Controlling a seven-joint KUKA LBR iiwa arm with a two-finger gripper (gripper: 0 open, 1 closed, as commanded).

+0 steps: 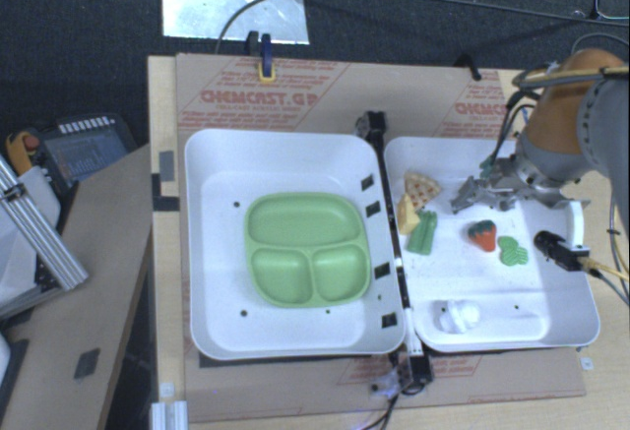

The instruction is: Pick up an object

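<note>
Nearest the camera, at the front of the right bin (571, 320): a small white object (458, 317), lying alone. Farther back in that bin, a red piece with a dark top (481, 234), just beside a green leafy piece (511, 251) on its right. Toward the divider, a green stick-shaped piece (422, 233) touching a yellow wedge (408, 215), and behind them a tan waffle-patterned slice (422, 188). Above the right bin's middle, the tool (472, 193), reaching in from the right on the grey arm (591, 138) with its orange band (561, 118); poised behind the red piece, near but apart from it. Fingers too dark and small to read; cannot tell whether apart or together, and nothing seen between them. In the left bin (212, 172), a green three-compartment plate (304, 248), flat at the middle. Beneath both bins, a brown lettered surface (295, 93).
</note>
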